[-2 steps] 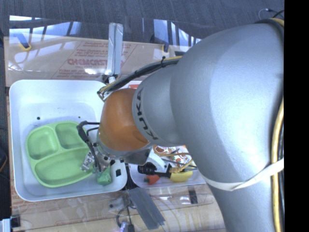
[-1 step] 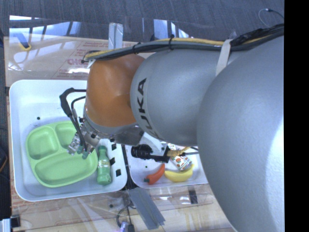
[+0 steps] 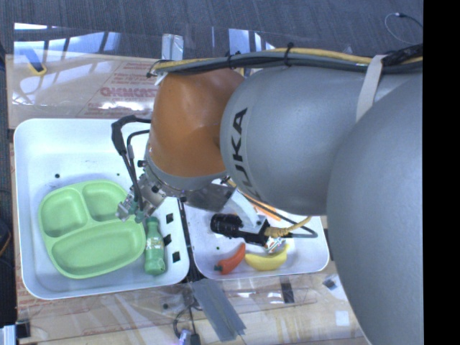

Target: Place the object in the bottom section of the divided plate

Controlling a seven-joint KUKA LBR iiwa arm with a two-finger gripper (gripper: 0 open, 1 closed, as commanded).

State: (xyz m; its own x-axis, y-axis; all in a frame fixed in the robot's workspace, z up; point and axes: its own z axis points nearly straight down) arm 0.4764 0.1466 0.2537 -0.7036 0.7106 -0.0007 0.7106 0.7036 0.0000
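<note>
- The divided plate (image 3: 90, 236) is light green and lies in the left white bin (image 3: 29, 192), with two small sections at its upper side and one large section at its lower side.
- The green bottle (image 3: 154, 249), the task's thing, lies just off the plate's right edge, on the bin floor and not in any section.
- Its long axis runs nearly up and down in the view, roughly along the plate's right rim; the narrower end points upward, toward the gripper, and the broad base points toward the bin's lower wall.
- The gripper (image 3: 133, 208) hangs at the plate's upper right corner, right above the bottle's narrow end.
- Whether its jaws are open or closed cannot be told; the metal tip is small and cluttered, and nothing is plainly seen between them.
- The arm (image 3: 287, 142), grey with an orange band, covers much of the area to the right of the plate.
- Further right of the plate, in the right bin (image 3: 309, 264), lie a red pepper (image 3: 231, 259) and a yellow banana (image 3: 267, 259), close beside each other.
</note>
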